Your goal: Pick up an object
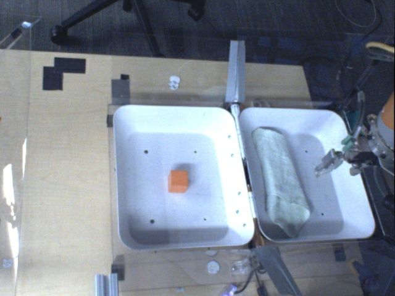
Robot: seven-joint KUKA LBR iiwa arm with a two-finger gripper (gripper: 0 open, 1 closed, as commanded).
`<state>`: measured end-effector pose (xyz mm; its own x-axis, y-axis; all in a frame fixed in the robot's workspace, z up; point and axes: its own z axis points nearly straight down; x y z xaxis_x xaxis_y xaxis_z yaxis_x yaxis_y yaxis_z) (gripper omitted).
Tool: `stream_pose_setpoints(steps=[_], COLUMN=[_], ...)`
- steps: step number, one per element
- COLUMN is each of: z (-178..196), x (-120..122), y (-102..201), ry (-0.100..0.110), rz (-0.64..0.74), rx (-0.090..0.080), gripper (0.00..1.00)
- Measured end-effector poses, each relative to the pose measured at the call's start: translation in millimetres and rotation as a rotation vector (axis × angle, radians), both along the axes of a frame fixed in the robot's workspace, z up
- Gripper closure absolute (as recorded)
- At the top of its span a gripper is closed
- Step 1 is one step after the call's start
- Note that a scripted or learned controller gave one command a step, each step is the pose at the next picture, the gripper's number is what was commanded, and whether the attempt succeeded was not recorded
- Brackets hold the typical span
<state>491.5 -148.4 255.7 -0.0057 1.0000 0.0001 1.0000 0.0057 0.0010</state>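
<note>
From the camera above the bench, two shallow white bins sat side by side on the pale wooden top. The left bin [133,134] held a single small orange cube [178,181], lying flat on the bin floor a little below the middle, well apart from every wall. Nothing touched it.

The right bin [345,165] held a rolled pale greenish-white cloth [281,180] — a long bundle lying along the bin's left side, just beside the wall it shares with the other bin, running from near the far edge down to the near corner.

The arm came in from the right edge of the view, with cables and a patch of orange visible at its wrist. Its gripper [328,163] hung over the right part of the right bin, near the right rim, pointing left toward the cloth but apart from it. One light metal finger [327,161] stood out clearly against the white floor, tilted; whether the fingers were spread or closed could not be told from this angle, and nothing could be seen between them.

A grey metal post [235,73] stood at the far side between the two bins — behind it, dark carpet and the black legs of a chair base [129,8].
</note>
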Motion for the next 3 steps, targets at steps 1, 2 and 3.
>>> stream_pose_setpoints(steps=[1, 2, 3], z=[-157, -146, -33], x=[77, 78, 112], y=[-2, -1, 49], ry=[-0.003, -0.006, -0.002], rz=[-0.140, -0.139, -0.186], rx=[0.000, 0.001, 0.000], gripper=[0.00, 1.00, 1.00])
